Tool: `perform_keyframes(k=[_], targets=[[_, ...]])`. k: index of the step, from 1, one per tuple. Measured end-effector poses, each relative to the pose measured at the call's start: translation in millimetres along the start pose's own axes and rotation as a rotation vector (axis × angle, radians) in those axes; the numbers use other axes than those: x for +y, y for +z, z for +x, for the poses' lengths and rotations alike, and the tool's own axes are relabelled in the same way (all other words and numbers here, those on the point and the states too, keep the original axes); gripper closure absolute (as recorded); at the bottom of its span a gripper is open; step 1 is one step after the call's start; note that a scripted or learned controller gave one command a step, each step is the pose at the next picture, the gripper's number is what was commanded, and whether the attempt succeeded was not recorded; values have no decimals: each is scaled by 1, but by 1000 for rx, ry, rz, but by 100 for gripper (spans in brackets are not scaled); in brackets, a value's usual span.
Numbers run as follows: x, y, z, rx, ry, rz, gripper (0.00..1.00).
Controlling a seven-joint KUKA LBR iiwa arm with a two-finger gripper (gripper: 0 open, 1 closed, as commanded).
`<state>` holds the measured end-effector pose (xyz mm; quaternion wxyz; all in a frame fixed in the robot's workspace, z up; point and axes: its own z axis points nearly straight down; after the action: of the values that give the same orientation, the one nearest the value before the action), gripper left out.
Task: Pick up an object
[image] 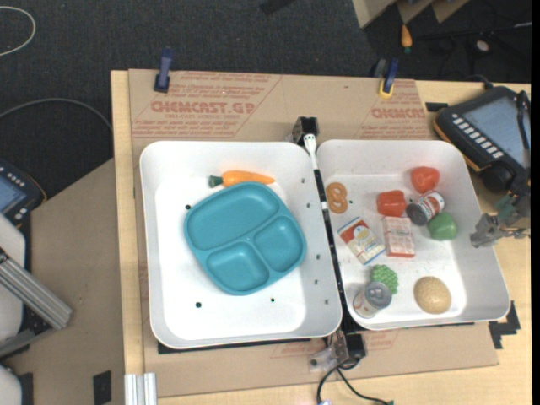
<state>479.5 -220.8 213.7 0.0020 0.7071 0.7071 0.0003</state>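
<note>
Teal tray [245, 239] and carrot [244, 177] in left bin [160, 251]

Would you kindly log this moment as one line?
gripper: at right bin edge, nothing held | carrot, blue tray: left bin

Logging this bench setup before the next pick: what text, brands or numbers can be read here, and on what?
"CHEMCAST GP" reads in red on the brown board behind the left bin.
"CHEMCAST" repeats, cut off, on the same board behind the right bin.
Smaller red lines beneath both: too small to read.
The small cartons' print and the can labels are blurred.
</note>
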Motion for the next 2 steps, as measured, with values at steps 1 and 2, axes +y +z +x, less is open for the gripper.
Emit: perform_keyframes(k=[1, 2], targets=[[1, -29, 42, 1, -4, -1, 100], [1, -63, 162, 4, -12, -2, 100]])
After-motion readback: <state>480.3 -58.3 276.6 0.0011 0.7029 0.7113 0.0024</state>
